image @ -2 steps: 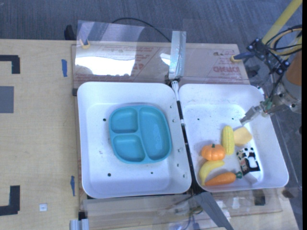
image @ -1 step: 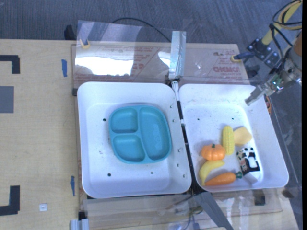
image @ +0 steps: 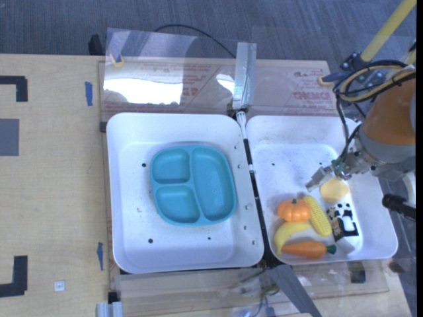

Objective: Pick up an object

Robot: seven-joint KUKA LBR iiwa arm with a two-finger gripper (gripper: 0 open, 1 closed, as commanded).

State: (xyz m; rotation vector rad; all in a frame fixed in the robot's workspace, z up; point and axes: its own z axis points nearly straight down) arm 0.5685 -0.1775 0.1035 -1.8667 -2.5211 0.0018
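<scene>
Gripper [image: 324, 175]: hung low in the right bin [image: 284, 137], fingers spread, pinching nothing.
Toys: near-right corner of that bin; pumpkin [image: 293, 210], corn [image: 318, 215], banana [image: 289, 233], carrot [image: 307, 248] touching in a cluster.
Pale yellow piece [image: 334, 190]: just beside the fingertips, possibly touching.
Black-and-white item [image: 345, 219]: right of the corn.
Left bin [image: 125, 177]: held a blue divided plate [image: 193, 184].

One fixed camera looks down at a slant from above the pale wooden bench [image: 46, 177], far enough back to take in both shallow white plastic bins, the left-hand bin [image: 125, 197] and the right-hand bin [image: 380, 233] (side by side). The grey, orange-banded arm [image: 390, 121] enters from the frame's right.
</scene>
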